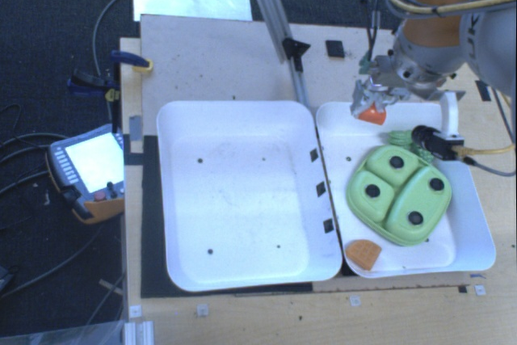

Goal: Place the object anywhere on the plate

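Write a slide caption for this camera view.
Arm's tool holds an orange object above the right bin, beside the green plate; an orange wedge lies below.

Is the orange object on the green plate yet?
No. The orange object sits at the claw, above the right bin's back edge, apart from the green plate.

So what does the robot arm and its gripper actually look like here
The arm is grey and rounded, with a big glossy orange band above the wrist. A thick yellowish cable and thinner dark ones loop beside that band. The wrist narrows to a silvery metal section, and the gripper below it is small, pale grey metal.
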Robot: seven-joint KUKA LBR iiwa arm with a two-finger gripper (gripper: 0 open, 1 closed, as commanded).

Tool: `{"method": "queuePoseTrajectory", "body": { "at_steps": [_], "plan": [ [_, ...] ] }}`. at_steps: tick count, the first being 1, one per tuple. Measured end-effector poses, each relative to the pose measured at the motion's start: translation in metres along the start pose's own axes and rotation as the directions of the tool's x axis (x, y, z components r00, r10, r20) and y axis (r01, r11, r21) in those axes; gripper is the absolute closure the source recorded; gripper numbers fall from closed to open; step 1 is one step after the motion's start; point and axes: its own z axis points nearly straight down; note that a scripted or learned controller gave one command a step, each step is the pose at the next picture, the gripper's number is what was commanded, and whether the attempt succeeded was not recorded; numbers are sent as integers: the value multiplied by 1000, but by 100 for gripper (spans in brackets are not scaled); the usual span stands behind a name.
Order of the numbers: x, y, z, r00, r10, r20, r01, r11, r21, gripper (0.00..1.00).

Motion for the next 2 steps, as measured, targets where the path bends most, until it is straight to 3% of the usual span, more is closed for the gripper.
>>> {"method": "queuePoseTrajectory", "body": {
  "at_steps": [2],
  "plan": [
    [94, -41, -2, 1000, 1, 0, -1, 1000, 2, 100]
  ]
}}
